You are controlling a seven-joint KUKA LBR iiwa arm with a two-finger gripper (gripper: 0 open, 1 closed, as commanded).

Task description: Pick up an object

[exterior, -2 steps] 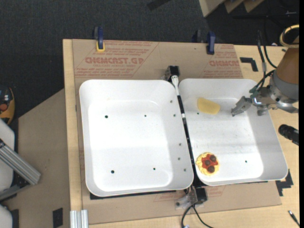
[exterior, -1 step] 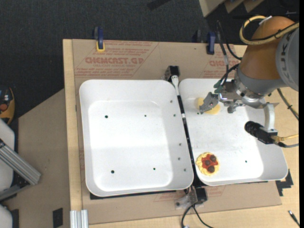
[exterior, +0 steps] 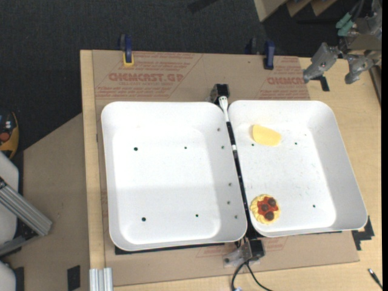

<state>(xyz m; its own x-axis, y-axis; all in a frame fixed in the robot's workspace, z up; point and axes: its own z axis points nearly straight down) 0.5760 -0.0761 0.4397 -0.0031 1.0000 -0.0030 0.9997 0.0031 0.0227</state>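
In the right bin (exterior: pixel 327 162), a flat yellow piece (exterior: pixel 265 135) lies near the upper left. A small round tan toy with red and dark toppings (exterior: pixel 265 208) rests by the bin's lower left corner. My gripper (exterior: pixel 334 70) hangs beyond the right bin's far right corner, over the bench and well away from both objects. Its two grey fingers (exterior: pixel 315 66) are spread open, and nothing sits between them.
The left bin (exterior: pixel 121 180) adjoins the right one along a black centre seam. Both rest on a brown board (exterior: pixel 182 71) held by blue clamps at its far edge. Cables run off the front edge near the seam.
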